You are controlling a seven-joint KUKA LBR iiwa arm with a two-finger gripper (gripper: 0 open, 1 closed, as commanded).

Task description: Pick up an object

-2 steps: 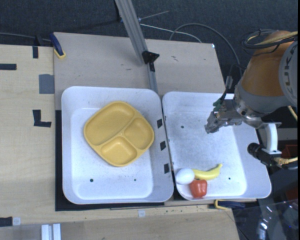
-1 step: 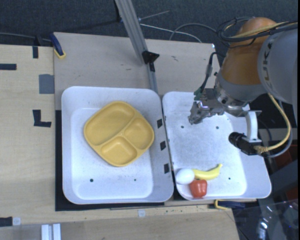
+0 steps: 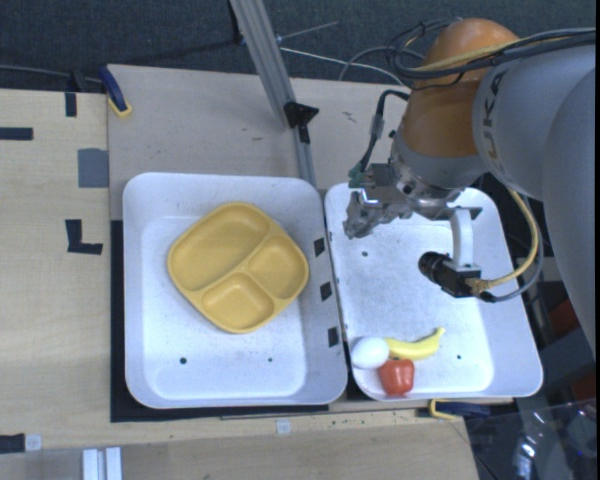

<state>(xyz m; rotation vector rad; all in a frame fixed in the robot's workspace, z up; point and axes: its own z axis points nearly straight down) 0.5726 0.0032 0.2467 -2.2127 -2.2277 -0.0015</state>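
Three small objects cluster at the near edge of the right-hand shallow white bin (image 3: 500, 363): a white egg-shaped object (image 3: 370, 352) at the near left corner, a red rounded object resembling a pepper or tomato (image 3: 397, 376) just beside it on the right and slightly nearer the front rim, and a small curved yellow banana (image 3: 417, 345) lying just behind the red one, its tip pointing up to the right. The egg and the red object appear to touch; the banana touches or nearly touches both. In the left-hand shallow white bin (image 3: 150, 368) lies a yellow plastic divided plate with three compartments (image 3: 238, 266), rotated at an angle and sitting toward the far half of that bin. The two-finger gripper (image 3: 360, 220) sits over the far left part of the right bin, close to the wall shared by the two bins, well apart from the three small objects. Nothing is visible between its fingers; whether they are open or closed cannot be told from this angle. Above it rises the grey arm with its orange band (image 3: 450, 78), entering from the right. The bins rest on a light wooden bench (image 3: 40, 298), and a slanted metal rail (image 3: 265, 53) crosses above the far edge.
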